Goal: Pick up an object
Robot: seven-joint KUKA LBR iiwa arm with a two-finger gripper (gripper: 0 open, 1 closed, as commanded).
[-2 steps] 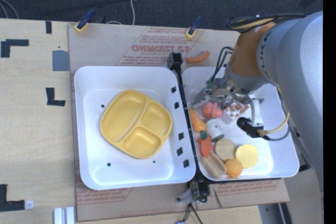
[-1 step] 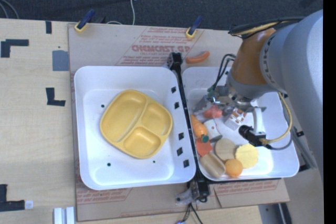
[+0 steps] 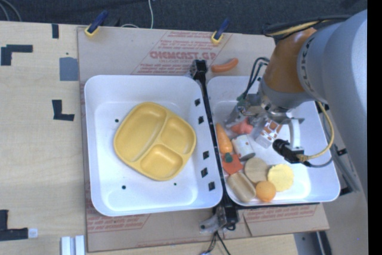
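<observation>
Two shallow white bins sit side by side on the tabletop point(image 3: 36, 146), on a sheet of brown cardboard point(image 3: 173, 54) held by two blue and yellow clamps at its far edge. Left bin point(image 3: 98, 98) holds a yellow divided tray point(image 3: 155, 140), lying slightly turned, with three compartments facing up. Right bin point(image 3: 322, 179) carries the small objects, gathered toward its near left part: an orange carrot-like piece point(image 3: 224, 141) along the left wall, a red piece point(image 3: 231, 162) just below it, a tan bread-like piece point(image 3: 242, 186) at the near edge, a round beige disc point(image 3: 256, 169), a small orange ball point(image 3: 265, 190) and a round yellow piece point(image 3: 280, 177) close together. One orange sausage-shaped piece point(image 3: 224, 65) lies outside the bins on the cardboard, beyond the far rim. Grey arm point(image 3: 340, 63) with its orange band reaches in from the right, and the gripper point(image 3: 253, 125) is low over the middle of the right bin, above a reddish piece point(image 3: 240, 127) and a white one. Whether the fingers are apart or together cannot be told, as the wrist and cables hide them
</observation>
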